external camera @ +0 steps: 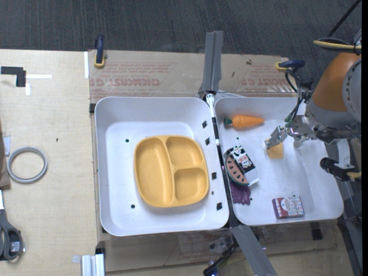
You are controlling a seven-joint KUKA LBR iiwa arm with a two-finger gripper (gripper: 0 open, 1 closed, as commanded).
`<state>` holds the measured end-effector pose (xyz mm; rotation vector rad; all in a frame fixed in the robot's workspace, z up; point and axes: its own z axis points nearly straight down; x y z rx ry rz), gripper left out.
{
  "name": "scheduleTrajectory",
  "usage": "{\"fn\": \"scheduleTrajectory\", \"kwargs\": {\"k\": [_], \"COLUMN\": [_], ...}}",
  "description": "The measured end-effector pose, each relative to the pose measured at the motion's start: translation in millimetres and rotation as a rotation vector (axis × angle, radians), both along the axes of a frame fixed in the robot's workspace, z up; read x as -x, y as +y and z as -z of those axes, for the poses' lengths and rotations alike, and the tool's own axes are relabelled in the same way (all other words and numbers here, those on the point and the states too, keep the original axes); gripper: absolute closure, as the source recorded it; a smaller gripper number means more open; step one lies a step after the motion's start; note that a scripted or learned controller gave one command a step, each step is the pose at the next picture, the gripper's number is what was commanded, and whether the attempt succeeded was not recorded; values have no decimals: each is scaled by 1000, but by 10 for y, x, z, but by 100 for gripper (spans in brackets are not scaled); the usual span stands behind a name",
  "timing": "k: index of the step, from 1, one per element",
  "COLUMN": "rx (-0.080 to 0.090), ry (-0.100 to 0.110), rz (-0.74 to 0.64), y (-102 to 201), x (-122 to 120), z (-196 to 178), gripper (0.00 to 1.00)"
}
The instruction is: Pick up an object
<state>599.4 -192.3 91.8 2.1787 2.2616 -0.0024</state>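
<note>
The right bin [322,206] holds an orange carrot [246,121] near its back wall and a small yellow block [276,150] at mid-bin. Along its left wall lie a watermelon slice [236,172], a black-and-white toy [244,158] and a purple piece [241,196]. A small red-and-white box [288,206] lies near the front. My gripper [278,137] reaches in from the right and sits directly over the yellow block, at its upper edge. Whether the block is touching the bin floor is unclear.
The left bin [115,206] holds a yellow divided plate [171,170]. A grey divider post [213,62] stands between the bins at the back. On the bench to the left lie a grey ring [26,164] and scissors [10,240].
</note>
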Motion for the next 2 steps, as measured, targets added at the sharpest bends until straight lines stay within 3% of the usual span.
{"fn": "scheduleTrajectory", "kwargs": {"k": [1, 2], "rx": [2, -1], "ry": [1, 1], "rz": [-3, -200], "y": [3, 291], "x": [-4, 566], "z": [-92, -1293], "gripper": [100, 100]}}
